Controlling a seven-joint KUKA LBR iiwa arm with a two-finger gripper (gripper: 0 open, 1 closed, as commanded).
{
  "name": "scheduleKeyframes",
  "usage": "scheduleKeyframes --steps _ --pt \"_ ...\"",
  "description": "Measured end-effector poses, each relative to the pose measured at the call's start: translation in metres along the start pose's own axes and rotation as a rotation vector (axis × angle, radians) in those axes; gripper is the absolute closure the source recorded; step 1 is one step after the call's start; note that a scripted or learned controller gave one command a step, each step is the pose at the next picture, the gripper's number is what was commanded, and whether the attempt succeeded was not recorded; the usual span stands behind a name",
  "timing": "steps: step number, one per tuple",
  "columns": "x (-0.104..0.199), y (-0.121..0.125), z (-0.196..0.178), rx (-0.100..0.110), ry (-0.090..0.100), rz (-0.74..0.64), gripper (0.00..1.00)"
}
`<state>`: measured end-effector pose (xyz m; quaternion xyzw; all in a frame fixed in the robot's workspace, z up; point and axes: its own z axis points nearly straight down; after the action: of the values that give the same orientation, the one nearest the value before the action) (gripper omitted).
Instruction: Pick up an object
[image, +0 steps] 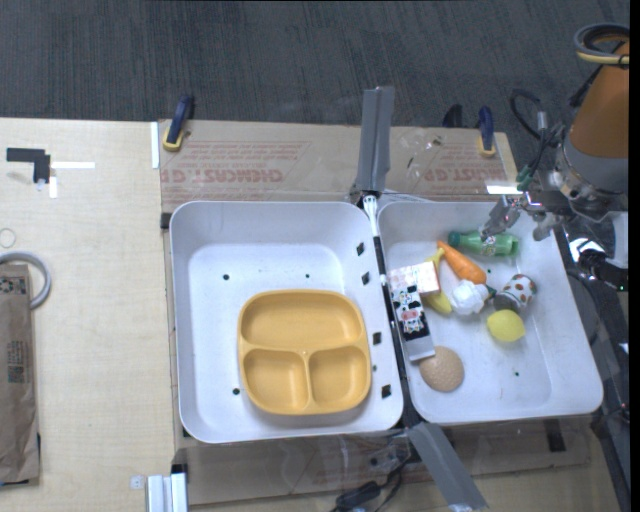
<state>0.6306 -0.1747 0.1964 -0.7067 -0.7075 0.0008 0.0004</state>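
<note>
Far left of the gripper (497, 226), a smooth yellow plastic three-compartment tray (303, 352) lies flat in the left white bin (190, 330). Right beneath the fingers, a small glossy green bottle (482, 242) lies lengthwise left-right in the right bin (560, 390); the grip cannot be judged.

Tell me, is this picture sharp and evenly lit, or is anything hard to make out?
In the camera view the light is soft and even, with faint shadows; the yellow tray in the left bin is crisp. The gripper over the green bottle looks small and cluttered by cables, and the right bin is slightly washed out.
</note>
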Motion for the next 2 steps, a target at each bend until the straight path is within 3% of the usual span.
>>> scheduleKeyframes --steps 1,2 --pt "0.037 -0.019 0.078 -0.001 -0.001 -0.208 0.0" --pt "0.037 0.01 0.092 0.005 -0.008 -0.216 0.0"
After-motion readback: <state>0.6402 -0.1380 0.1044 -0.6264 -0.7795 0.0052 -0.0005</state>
